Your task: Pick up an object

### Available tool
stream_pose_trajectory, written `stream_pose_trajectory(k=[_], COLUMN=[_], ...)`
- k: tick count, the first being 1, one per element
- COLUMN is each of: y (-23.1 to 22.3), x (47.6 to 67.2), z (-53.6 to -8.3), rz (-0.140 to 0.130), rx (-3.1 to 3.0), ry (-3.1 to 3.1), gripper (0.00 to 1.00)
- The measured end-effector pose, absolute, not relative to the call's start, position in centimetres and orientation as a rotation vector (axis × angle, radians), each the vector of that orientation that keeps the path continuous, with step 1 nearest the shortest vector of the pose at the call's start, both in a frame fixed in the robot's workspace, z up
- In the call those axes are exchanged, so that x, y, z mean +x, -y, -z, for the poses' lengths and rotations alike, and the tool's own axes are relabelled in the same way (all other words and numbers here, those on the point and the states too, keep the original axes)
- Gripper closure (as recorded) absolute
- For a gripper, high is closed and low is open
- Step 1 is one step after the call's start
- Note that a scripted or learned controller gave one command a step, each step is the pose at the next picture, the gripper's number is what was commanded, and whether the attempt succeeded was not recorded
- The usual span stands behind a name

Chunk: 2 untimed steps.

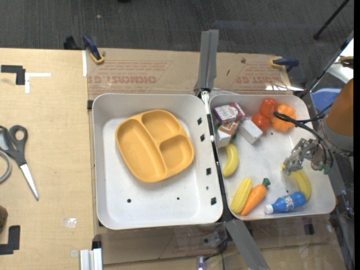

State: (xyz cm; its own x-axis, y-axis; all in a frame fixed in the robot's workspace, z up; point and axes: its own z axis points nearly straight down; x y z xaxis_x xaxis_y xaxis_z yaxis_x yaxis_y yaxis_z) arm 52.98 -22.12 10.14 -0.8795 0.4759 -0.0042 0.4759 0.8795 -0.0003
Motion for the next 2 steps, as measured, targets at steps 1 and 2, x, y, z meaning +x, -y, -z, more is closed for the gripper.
stream_pose_trajectory(k=[1, 2], y=[15.9, 8.9], x=[50.7, 55.9], z=[-12.2, -22.6], rz=[-0.001, 0.0], rx=[0.854, 0.611], ry=[-3.022, -3.081], gripper=[1.0, 1.0])
